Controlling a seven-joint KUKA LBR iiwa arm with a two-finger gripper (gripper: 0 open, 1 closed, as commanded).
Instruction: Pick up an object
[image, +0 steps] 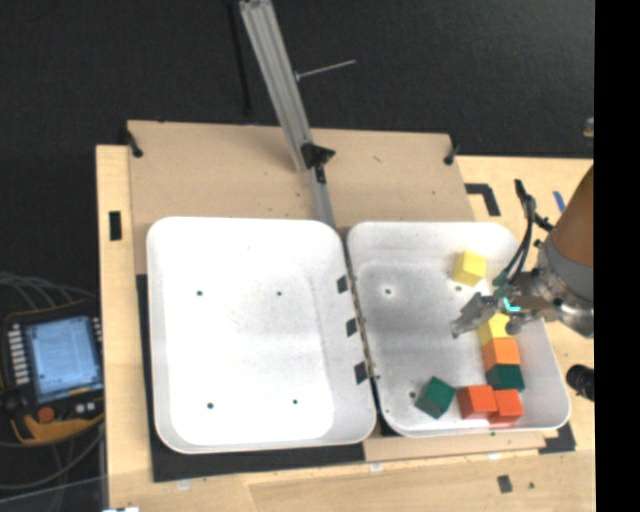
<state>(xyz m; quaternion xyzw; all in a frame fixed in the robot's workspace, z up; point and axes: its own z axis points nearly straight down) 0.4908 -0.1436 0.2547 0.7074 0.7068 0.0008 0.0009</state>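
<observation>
The tool (478, 318) hangs low over the right bin (400, 262), reaching in from the right edge — whether it is apart or together, I cannot tell. Just beneath it lies a yellow block (494, 327), partly hidden, so its long axis is unclear. Another yellow block (468, 267) sits apart, turned at a slant. Below come an orange block (501, 352), a dark green block (506, 376), two orange blocks (491, 402) and a tilted green cube (435, 397). The left bin (180, 300) sits beside it on the desk (112, 300).
</observation>
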